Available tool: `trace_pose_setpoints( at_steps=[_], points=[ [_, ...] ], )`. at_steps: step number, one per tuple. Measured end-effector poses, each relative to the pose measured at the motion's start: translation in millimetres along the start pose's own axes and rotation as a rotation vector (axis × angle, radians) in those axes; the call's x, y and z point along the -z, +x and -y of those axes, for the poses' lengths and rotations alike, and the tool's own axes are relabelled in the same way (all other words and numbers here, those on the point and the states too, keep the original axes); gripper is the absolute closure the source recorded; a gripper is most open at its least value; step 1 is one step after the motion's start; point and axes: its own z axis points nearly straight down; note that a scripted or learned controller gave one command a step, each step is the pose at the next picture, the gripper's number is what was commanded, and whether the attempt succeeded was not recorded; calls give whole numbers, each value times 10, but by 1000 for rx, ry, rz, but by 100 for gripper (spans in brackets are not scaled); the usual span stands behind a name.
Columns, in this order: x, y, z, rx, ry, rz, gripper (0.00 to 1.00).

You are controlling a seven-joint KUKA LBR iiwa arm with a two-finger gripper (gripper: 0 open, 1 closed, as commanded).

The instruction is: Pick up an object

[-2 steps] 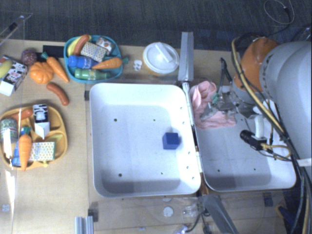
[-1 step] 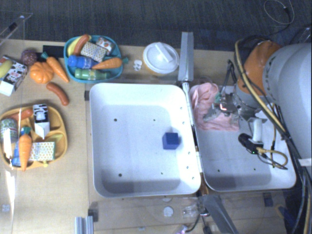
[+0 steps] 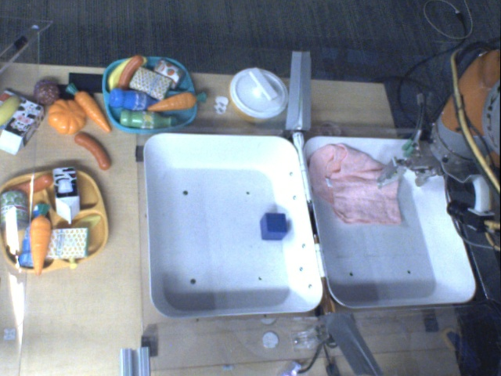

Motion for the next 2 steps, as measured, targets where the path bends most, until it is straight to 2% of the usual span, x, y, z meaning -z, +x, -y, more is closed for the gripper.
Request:
trace_pose_setpoints(
  at_steps=[1,2],
  points=[
    [-282,-20,279,233,-8,2,0],
    [-275,218,412,411,-10,4,0]
  ],
)
